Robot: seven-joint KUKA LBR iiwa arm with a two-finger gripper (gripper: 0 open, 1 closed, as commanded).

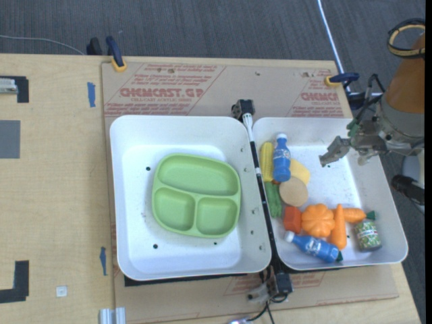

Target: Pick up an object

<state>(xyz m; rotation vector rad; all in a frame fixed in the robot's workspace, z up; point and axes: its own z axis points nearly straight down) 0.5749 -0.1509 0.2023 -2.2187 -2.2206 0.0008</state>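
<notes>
The arm enters at the right edge of the frame, its orange band at upper right and its grey wrist angled down and leftward over the right bin. The gripper hangs over the bare upper part of that bin, near the frame's right-centre, with nothing visibly between its fingers (whether they stand apart or together cannot be told from this slant).

The objects lie in the lower left part of the right bin: an upright-lying blue bottle beside a yellow corn cob, a tan round piece, an orange pumpkin, a carrot, a second blue bottle and a green-speckled jar.

The left bin holds a green divided plate.
</notes>
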